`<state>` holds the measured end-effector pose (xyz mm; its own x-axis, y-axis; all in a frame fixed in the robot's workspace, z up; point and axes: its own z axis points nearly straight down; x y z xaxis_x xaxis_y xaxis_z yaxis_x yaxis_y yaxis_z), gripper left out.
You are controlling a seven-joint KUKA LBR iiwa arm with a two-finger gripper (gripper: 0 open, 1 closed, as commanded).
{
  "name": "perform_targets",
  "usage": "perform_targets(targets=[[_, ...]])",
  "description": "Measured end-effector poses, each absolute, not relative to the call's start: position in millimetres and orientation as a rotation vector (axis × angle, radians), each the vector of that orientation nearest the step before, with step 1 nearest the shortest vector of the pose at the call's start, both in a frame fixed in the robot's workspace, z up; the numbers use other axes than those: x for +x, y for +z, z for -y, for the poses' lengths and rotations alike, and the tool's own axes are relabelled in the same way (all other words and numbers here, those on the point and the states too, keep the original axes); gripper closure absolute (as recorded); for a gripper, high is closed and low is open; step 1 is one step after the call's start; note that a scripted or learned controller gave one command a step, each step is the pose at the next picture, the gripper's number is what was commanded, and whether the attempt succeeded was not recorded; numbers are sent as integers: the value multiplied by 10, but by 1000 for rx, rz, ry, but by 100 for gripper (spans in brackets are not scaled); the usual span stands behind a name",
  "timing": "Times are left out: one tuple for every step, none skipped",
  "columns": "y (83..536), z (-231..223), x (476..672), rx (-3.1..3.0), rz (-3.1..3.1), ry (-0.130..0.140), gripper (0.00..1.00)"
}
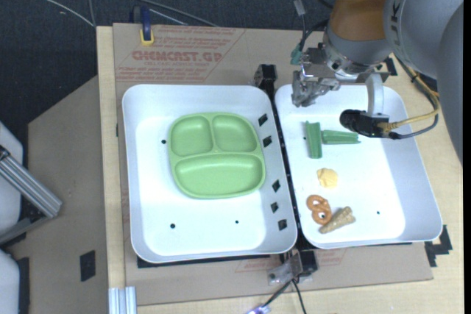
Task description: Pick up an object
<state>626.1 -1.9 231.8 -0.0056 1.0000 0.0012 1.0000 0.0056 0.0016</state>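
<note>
Cardboard sheet [184, 48]: lies under the bins, red print reads "CHEMCAST GP".
Left bin [147, 224]: holds a green divided plate [217, 155].
Right bin [408, 195]: green L-shaped piece [324, 138], yellow lump [327, 177], pretzel [319, 207], tan cone [338, 218].
Gripper [305, 93]: above right bin's far left corner, holding nothing; finger gap cannot be told.

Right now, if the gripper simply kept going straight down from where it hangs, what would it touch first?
Most likely the bare floor of the right bin near its far left corner. The gripper sits just beyond the green piece, so that looks missed, though depth is hard to judge from this slant.
</note>
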Motion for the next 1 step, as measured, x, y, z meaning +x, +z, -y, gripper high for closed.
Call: perform_targets(targets=[[2376,-503,6331,2215,-2228,5,100]])
